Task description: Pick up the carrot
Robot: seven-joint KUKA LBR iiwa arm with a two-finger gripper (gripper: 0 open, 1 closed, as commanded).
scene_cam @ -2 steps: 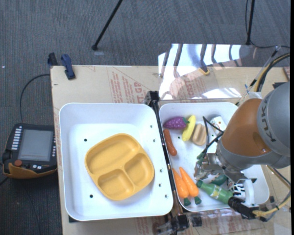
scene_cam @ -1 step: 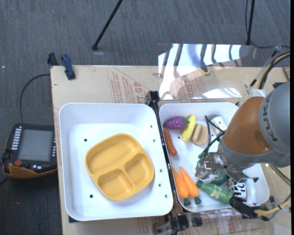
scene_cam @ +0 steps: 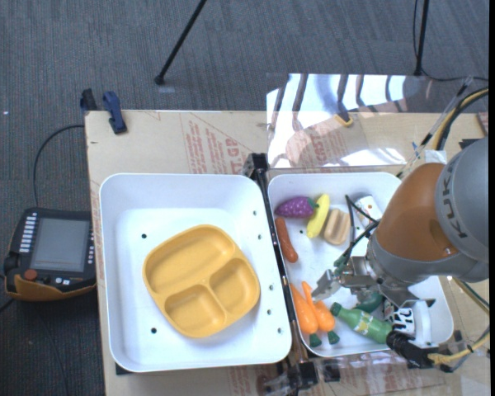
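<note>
From above, the grey arm with its orange band (scene_cam: 412,213) reaches in from the right and bends down over the right bin (scene_cam: 313,178), its end effector (scene_cam: 328,285) low near the bin's front left part. The metal fingers (scene_cam: 323,285) look spread and released, with nothing between them. The carrot (scene_cam: 316,312) lies just below and slightly left of the end effector, near the bin's front left corner, close to the fingertips but not gripped; there appear to be 2 orange tapered pieces side by side. A green bottle (scene_cam: 361,322) lies to its right. Further back sit a purple eggplant (scene_cam: 294,207), a yellow banana (scene_cam: 318,214), a tan bun (scene_cam: 337,226) and a reddish sausage (scene_cam: 286,239). The left bin (scene_cam: 115,221) holds a glossy yellow plate (scene_cam: 200,280) with 3 compartments. Both bins rest on the cardboard-covered counter (scene_cam: 190,139).
</note>
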